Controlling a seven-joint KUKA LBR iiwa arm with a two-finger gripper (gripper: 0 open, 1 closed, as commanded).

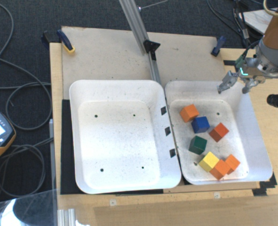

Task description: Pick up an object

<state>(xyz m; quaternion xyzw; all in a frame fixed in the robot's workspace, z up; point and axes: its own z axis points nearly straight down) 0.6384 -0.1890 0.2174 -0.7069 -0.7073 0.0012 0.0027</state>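
Six small blocks sit in the right bin [251, 126], centre-right of frame: orange block [189, 112], blue block [201, 124], red-brown block [218, 132], dark green block [198, 144], yellow block [209, 161], second orange block [226, 166].

Gripper [234, 84] at upper right, over bin's far rim; fingers spread wide, nothing btwn them.

Risks:
- yellow/orange pair touching, so a finger may land on the neighbour and wedge.
- blocks lie rotated; a corner-on close likely squirts one out.
- bin walls sloped, look smooth; blocks may slide.

Blocks: matte, hard-edged cubes. Bins: white, speckled, rounded corners.
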